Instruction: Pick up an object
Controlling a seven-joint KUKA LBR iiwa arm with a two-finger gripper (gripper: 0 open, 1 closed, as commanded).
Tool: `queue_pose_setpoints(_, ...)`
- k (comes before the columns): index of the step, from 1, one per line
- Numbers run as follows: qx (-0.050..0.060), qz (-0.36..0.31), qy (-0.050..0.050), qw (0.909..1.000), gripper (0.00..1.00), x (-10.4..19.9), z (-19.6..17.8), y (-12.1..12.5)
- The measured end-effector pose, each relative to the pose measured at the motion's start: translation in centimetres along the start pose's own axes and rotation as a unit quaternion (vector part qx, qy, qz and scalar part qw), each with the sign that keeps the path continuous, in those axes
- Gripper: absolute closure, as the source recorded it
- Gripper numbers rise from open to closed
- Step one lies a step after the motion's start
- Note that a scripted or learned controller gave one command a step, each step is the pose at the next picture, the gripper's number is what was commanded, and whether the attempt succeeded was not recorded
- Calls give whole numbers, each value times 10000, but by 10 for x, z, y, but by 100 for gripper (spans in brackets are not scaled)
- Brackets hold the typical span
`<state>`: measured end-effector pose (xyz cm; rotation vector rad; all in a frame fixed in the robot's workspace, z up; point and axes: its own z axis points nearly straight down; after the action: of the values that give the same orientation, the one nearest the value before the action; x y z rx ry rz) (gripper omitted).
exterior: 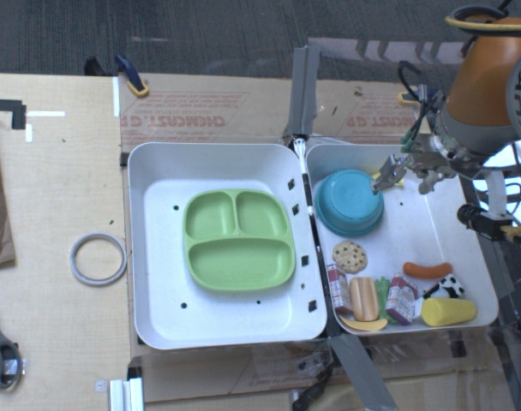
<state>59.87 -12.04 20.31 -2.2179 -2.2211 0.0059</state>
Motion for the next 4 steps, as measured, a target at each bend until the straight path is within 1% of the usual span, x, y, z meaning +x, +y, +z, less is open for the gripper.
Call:
queue_pose_setpoints(1, -144, -168, -3, 9998, 0, 18, 77, -2)
queue_pose_setpoints(2, -11, -642, 1, 9979, 0, 14, 40, 0)
queue_pose_setpoints(3, -9, -2031, 2, 9792, 0, -10, 82, -22)
queue_pose_setpoints(4, -9, -2032, 1, 9791, 0, -10, 82, -22)
